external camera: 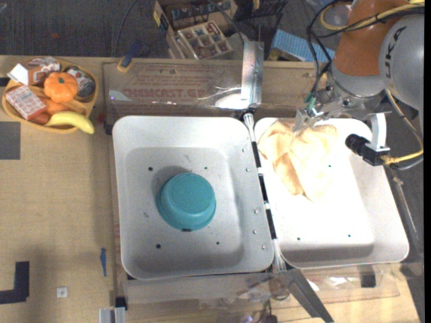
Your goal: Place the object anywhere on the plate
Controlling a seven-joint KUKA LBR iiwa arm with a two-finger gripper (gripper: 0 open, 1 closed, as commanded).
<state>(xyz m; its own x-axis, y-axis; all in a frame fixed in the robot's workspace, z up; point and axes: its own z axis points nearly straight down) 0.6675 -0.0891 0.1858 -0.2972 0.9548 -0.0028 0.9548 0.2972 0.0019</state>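
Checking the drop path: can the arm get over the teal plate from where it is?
Probably yes. The teal plate lies uncovered in the left bin; only the low rim between bins separates it from the hand.

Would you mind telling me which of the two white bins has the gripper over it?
The right bin, the one holding the pale yellow cloth. The gripper sits at that cloth's top edge, while the left bin holds the teal plate.

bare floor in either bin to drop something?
Left bin: bare floor all round the teal plate, widest toward the far-left corner. Right bin: near half bare, from the cloth to the near rim. Crowded: far end, with cloth, gripper and arm.
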